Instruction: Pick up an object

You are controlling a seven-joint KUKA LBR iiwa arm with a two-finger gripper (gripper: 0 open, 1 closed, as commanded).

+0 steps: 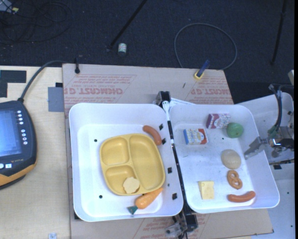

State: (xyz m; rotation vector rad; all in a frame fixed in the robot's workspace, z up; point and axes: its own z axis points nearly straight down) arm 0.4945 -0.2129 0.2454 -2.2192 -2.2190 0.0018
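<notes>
Two white bins (79,133) sit side by side. The right bin (258,118) holds a round beige bun (231,159), beside the gripper (253,147) at the bin's right rim, holding nothing.

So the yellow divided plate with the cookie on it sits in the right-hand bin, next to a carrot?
Not quite. The camera view shows the yellow plate with its cookie in the left bin, not the right one. The carrot does lie beside it.
</notes>
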